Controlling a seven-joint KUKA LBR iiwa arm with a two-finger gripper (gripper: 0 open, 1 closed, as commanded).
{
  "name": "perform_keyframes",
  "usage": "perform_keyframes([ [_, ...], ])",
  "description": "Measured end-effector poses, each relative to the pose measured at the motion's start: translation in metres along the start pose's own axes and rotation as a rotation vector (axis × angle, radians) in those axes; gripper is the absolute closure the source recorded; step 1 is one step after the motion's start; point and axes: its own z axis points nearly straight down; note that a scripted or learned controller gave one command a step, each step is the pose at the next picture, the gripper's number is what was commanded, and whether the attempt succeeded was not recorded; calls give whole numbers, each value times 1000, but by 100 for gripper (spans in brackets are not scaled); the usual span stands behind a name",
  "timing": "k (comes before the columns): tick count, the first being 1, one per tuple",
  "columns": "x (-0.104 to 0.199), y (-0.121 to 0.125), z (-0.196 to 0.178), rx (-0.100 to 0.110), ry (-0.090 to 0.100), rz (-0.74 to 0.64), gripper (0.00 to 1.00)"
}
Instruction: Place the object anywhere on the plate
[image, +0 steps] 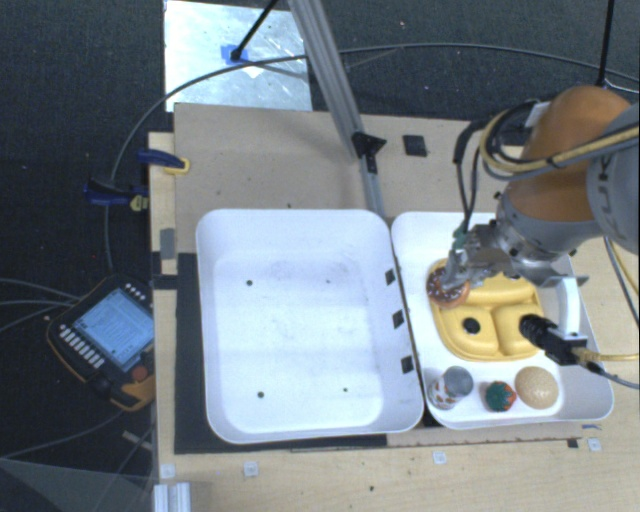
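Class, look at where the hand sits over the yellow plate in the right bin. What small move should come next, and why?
Probably a short, gentle lowering, then a release. The hand hangs at the upper left rim of the yellow plate, right at a small brown, ring-shaped object. Whether that object is gripped or resting I cannot tell, so the descent should be slow.
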Motion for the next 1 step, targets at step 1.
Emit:
perform_keyframes([
  [1, 51, 7, 12, -1, -1, 1, 100],
])
